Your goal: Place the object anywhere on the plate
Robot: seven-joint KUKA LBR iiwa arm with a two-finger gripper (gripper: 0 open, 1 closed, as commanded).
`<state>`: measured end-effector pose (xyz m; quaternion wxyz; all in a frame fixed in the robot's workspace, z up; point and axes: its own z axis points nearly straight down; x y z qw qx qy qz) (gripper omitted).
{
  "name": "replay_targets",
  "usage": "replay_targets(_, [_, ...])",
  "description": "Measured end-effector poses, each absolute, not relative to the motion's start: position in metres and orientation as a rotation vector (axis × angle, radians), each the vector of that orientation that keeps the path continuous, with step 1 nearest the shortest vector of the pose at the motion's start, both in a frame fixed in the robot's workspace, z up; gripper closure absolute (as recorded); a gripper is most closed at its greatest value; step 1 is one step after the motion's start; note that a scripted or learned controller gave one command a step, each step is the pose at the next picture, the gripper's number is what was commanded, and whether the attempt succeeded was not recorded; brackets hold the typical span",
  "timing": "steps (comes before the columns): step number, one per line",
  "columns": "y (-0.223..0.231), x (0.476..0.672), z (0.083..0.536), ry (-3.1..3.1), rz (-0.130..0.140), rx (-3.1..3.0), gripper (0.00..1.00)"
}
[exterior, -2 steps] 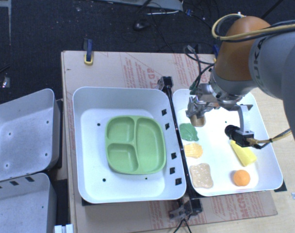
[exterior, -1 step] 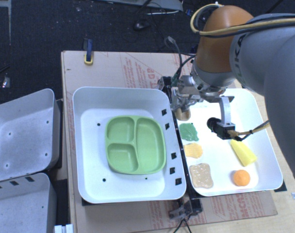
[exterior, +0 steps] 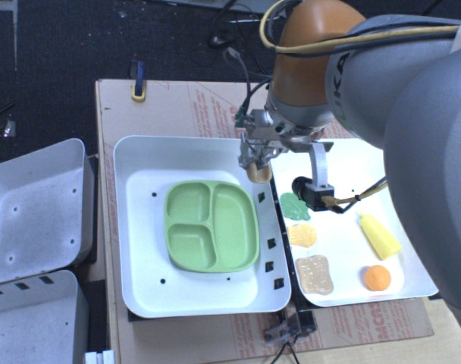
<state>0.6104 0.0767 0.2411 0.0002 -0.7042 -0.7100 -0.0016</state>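
A light green plate (exterior: pixel 212 226) with three compartments lies in the left white bin (exterior: pixel 136 226). My gripper (exterior: pixel 257 170) hangs above the rim between the two bins, just past the plate's far right corner. A small tan, rounded piece (exterior: pixel 258 174) sits between the fingertips, and the gripper is shut on it. The piece is in the air, apart from the plate.
The right bin (exterior: pixel 412 279) holds a flat green piece (exterior: pixel 295 207), a yellow-orange piece (exterior: pixel 302 236), a beige toast-like slab (exterior: pixel 314 274), an orange ball (exterior: pixel 377 277) and a yellow oblong item (exterior: pixel 379 235). The big grey arm covers that bin's far right side.
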Motion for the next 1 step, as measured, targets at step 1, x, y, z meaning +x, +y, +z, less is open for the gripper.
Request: replay_targets(1, [0.1354,0.6206,0.2438,-2.231,-0.005,-2.211,1.00])
